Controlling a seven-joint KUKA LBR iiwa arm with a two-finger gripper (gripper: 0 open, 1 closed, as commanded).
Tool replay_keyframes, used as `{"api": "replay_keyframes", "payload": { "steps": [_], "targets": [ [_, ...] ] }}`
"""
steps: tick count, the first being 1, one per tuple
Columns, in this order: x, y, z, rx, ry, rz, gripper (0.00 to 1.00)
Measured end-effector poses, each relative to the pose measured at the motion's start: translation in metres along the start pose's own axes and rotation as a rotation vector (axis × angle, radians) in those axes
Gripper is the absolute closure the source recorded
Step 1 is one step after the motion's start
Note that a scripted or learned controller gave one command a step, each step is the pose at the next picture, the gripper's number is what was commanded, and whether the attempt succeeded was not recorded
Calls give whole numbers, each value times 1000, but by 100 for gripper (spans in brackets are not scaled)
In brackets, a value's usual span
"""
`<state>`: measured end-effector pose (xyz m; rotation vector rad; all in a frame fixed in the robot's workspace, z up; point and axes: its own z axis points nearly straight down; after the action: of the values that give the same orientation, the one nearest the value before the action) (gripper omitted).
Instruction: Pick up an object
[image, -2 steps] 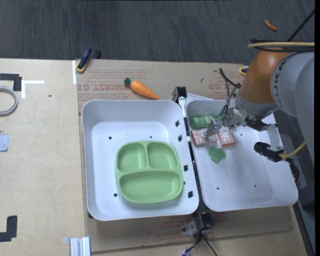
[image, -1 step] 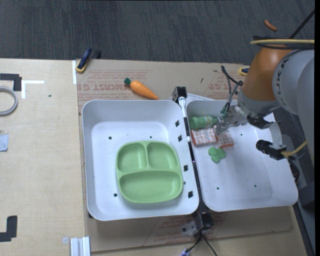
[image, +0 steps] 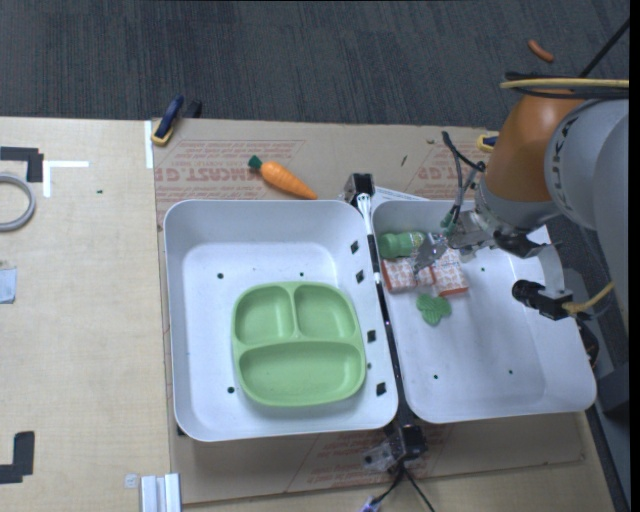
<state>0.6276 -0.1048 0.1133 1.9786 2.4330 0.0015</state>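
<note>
Two shallow white bins are seen side by side on a cardboard sheet (image: 230, 165), joined along a dark clipped seam. The left bin (image: 190, 300) is occupied by a pale green divided plate (image: 298, 343) with three compartments, lying flat near the middle of that bin; nothing is seen in its compartments.

The right bin (image: 500, 370) holds a small cluster in its far left corner, just beside the seam: a green bottle-like object (image: 402, 242) lying on its side, two red-and-white packets (image: 400, 276) (one of them (image: 450, 278) partly covered by the gripper) and a small green leafy piece (image: 434, 309) just nearer the camera than the packets. The rest of that bin's floor is bare white.

The gripper (image: 437, 248) is lowered over this cluster, at the bottle and the packets; whether its fingers are spread or closed cannot be told, and nothing can be confirmed as gripped. The grey arm (image: 590, 160) with its orange band (image: 525, 150) is seen beyond the right bin, overhanging its far right corner.

Red mirrored lettering is printed on the cardboard beyond the left bin, but it cannot be read with certainty. A toy carrot (image: 282, 177) lies on the cardboard just beyond the left bin's far edge, and a blue-and-yellow clamp (image: 167, 119) sits at the cardboard's far left corner.
</note>
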Motion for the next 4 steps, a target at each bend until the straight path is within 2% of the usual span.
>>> {"api": "replay_keyframes", "payload": {
  "steps": [1, 2, 3, 4],
  "targets": [
    [-1, 0, -10, -1, -1, 2, 100],
    [-1, 0, -10, -1, -1, 2, 0],
    [1, -15, 14, -5, -3, -184, 0],
    [-1, -13, 3, -13, -9, -182, 100]
  ]
}}
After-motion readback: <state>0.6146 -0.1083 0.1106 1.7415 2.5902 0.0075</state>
